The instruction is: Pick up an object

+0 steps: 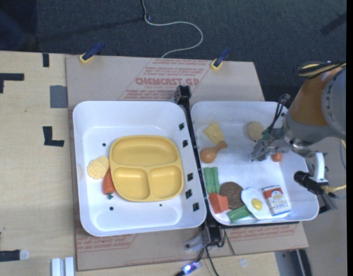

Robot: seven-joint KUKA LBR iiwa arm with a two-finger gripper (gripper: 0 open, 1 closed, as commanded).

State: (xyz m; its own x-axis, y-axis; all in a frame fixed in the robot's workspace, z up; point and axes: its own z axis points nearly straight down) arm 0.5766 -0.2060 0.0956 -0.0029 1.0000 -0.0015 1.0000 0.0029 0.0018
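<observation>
We see the arm (323, 105) reaching in from the right over the right bin (240, 109), its gripper (261, 151) lowered near the bin floor; we cannot tell what state the gripper is in. A small orange-red piece (276, 157) lies just beside it, and a tan round item (255, 130) sits just above it. Further left in that bin we find a yellow wedge (214, 133), a brown drumstick (213, 151), a green strip (211, 179), a brown patty (231, 192), a fried egg (254, 203) and a small red-and-white carton (275, 200) whose print is too small to read. The left bin (87, 117) holds a yellow divided tray (146, 167), with a yellow waffle round (98, 167) and a carrot (108, 183) at its left side. Red lettering on the cardboard sheet (165, 79) under the bins is mirrored and unclear to us.
</observation>
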